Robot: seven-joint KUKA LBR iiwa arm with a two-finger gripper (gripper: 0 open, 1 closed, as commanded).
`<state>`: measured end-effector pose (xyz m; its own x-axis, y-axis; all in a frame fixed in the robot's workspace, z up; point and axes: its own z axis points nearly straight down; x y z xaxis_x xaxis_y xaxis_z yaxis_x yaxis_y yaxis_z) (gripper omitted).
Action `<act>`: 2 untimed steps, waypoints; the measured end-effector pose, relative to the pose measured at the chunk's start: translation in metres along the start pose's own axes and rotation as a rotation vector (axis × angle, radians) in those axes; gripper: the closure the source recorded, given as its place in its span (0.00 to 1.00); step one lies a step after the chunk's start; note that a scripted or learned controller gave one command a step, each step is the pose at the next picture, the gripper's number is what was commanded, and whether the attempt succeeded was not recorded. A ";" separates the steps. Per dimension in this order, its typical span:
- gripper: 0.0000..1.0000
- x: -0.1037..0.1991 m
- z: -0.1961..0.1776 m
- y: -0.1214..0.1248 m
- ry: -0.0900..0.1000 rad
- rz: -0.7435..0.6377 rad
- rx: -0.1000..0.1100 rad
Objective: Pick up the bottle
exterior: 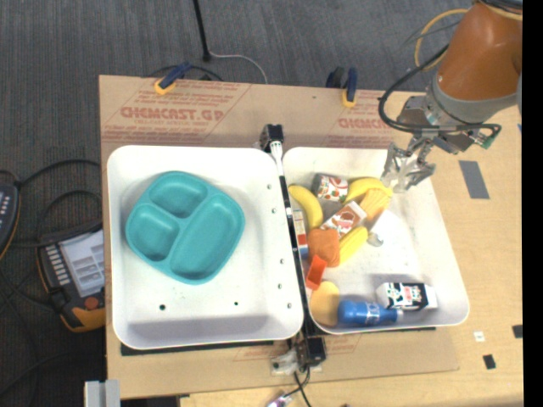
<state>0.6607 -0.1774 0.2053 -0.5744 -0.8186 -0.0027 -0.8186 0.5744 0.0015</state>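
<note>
The bottle (366,313) is blue and lies on its side at the front edge of the right bin (448,265). A yellow round item (323,298) touches its left end, and a black-and-white milk carton (405,295) lies just behind it. My gripper (408,175) hangs over the bin's back right corner, far behind the bottle and close to a banana (372,192). Its metal fingers (397,173) point down, stand slightly apart and have nothing between them.
The right bin also holds a second banana (306,205), two small cartons (333,186) (344,219), an orange toy (322,244) and a red piece (316,270). A teal divided plate (184,225) lies in the left bin (136,312). Bare white floor shows at the right bin's right side.
</note>
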 end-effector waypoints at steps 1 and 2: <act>1.00 0.039 -0.008 -0.024 0.000 -0.019 0.004; 1.00 0.032 -0.117 -0.033 -0.002 -0.263 0.007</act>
<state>0.6696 -0.2228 0.3220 -0.3422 -0.9396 -0.0037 -0.9396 0.3422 -0.0064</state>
